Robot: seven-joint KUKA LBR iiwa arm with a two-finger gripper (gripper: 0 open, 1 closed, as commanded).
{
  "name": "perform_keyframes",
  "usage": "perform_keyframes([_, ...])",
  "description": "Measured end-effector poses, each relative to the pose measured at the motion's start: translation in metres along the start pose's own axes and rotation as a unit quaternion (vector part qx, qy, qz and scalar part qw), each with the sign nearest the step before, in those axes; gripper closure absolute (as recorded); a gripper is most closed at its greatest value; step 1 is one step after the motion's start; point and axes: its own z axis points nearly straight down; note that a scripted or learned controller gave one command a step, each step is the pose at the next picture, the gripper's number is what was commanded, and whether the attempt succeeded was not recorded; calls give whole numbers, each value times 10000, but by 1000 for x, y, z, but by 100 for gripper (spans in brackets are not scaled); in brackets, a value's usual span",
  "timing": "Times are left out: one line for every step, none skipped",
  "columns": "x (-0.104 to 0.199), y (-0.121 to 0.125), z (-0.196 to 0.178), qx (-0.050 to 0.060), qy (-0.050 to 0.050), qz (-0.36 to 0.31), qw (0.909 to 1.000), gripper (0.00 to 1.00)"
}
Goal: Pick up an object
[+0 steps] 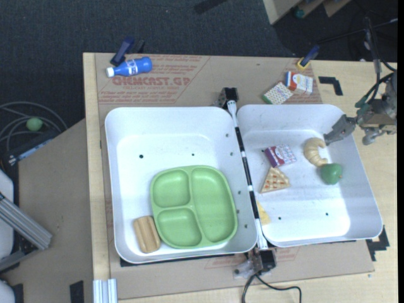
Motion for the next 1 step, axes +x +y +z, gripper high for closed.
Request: perform_keyframes([16, 50, 121, 20, 9, -2, 10000, 0])
